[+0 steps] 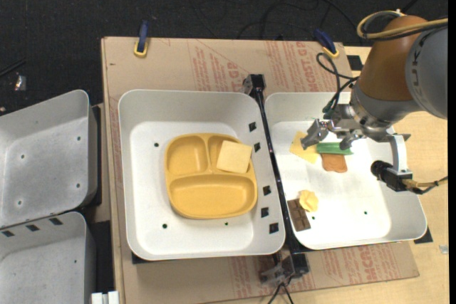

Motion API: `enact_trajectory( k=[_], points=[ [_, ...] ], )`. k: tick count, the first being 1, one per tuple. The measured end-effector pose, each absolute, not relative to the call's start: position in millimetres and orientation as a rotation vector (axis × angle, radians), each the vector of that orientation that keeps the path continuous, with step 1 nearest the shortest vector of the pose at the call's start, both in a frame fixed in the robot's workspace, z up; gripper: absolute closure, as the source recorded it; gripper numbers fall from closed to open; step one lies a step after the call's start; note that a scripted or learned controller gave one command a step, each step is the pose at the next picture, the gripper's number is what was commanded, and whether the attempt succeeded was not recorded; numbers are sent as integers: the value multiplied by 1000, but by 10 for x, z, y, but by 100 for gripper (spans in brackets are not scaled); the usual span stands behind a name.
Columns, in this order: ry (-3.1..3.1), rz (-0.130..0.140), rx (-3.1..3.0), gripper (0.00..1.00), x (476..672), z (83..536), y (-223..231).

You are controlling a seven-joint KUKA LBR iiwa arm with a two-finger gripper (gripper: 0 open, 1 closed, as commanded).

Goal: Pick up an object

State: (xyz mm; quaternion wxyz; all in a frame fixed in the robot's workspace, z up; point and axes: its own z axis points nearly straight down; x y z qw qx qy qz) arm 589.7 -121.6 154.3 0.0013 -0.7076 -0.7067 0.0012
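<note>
- I see the arm (402, 67) reaching in from the right, its orange band above the wrist, over the right bin (370, 228).
- The end effector (322, 135) sits low over the upper left part of the right bin; I cannot tell how it is set, the metal parts blur together from this angle.
- A green object (333, 148) lies directly under the wrist, touching or just beside a brown-orange piece (335, 163) below it.
- A pale yellow flat piece (302, 149) lies just left of the end effector, near the bin's left wall; I cannot tell whether it is touched.
- Nothing is visibly lifted off the bin floor.
- Lower in the same bin: a small yellow lump (308, 200), and a dark brown bar (298, 215) just beside it, against the left wall.
- The left bin (142, 153) holds a yellow divided tray (206, 189); a tan square block (234, 156) rests in its upper right compartment.
- Both bins sit side by side on the counter (185, 53), on a cardboard sheet.
</note>
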Motion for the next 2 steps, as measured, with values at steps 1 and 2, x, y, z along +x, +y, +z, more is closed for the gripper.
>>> enact_trajectory(
  k=[1, 2],
  points=[
    [-2218, 3, -2222, 0, 5869, 916, -1250],
    [-2219, -2, -2226, 100, 5883, 1056, -1251]
  ],
)
